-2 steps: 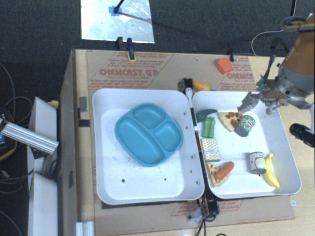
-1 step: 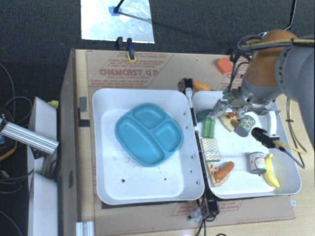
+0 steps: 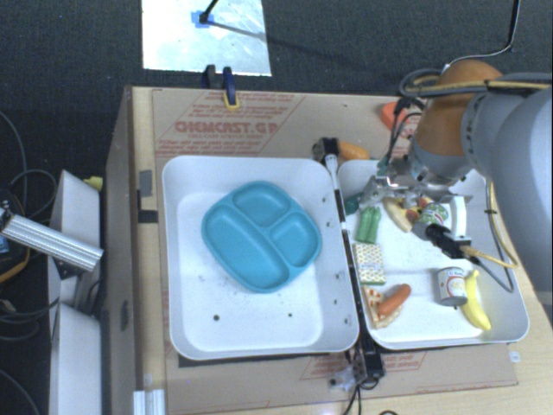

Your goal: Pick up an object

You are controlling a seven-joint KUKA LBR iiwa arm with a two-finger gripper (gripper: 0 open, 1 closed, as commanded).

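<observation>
- The gripper [image 3: 399, 199] hangs low over the upper part of the right bin [image 3: 413, 262], in the upper right of the frame. The view from above does not show whether it is open, closed or gripping anything.
- No object can be seen in its hold, so the pick looks not yet made.
- The likeliest targets are the ones nearest it: a pale wedge [image 3: 398, 217] just below the gripper and a green toy vegetable [image 3: 369, 225] a little to its left, near the bin's left wall.
- To do this well, choose one of them and centre over it. Come straight down clear of its neighbour, then close across its narrow side. The green piece lies close to the wall, which leaves little room on that side.
- Lower in the right bin are a patterned block [image 3: 371, 262], a pizza slice [image 3: 372, 306] touching a carrot [image 3: 395, 298], and a small can [image 3: 448, 285] beside a banana [image 3: 475, 302].
- The left bin [image 3: 259, 322] holds a blue divided plate [image 3: 261, 234], lying flat near its middle.
</observation>
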